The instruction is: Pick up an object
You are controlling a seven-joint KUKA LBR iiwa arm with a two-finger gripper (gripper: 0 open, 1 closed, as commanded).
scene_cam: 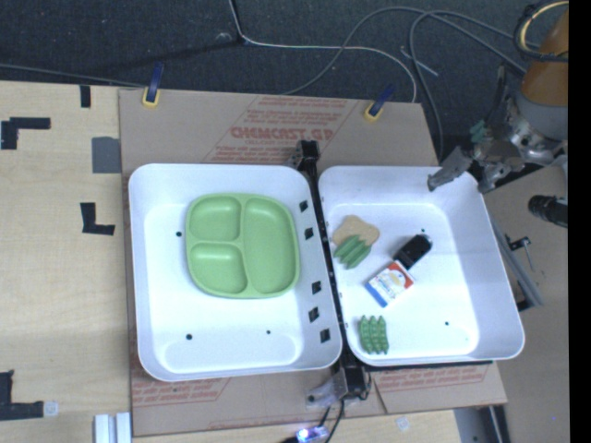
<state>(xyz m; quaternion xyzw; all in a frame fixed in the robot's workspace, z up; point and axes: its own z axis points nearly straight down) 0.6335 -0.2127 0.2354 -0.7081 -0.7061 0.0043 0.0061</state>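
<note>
So the right bin (480,275) has a handful of small candidates, and nothing's picked yet. The pincer (462,175) hangs over that bin's top-right corner, well apart from all of them, and I honestly can't tell how it's set from this angle.

What's in there: a black block (413,249) near the middle, a little blue-red-white box (389,284) just beside it on the lower left, a tan piece (358,231) touching a green ridged bit (350,252), and another green ridged piece (373,335) down near the front wall.

My guess is they're all light toy-ish things. The black block looks stiff and narrow, so I'd go for it, gripping across the short side at the middle. It could be a bit slick though. The box looks like thin card, probably fine but may crush or skid if squeezed off-centre. The green pieces look flat and low, harder to get under.

The left bin (152,247) just has a green tray (243,245), too wide and flat to bother with.
</note>
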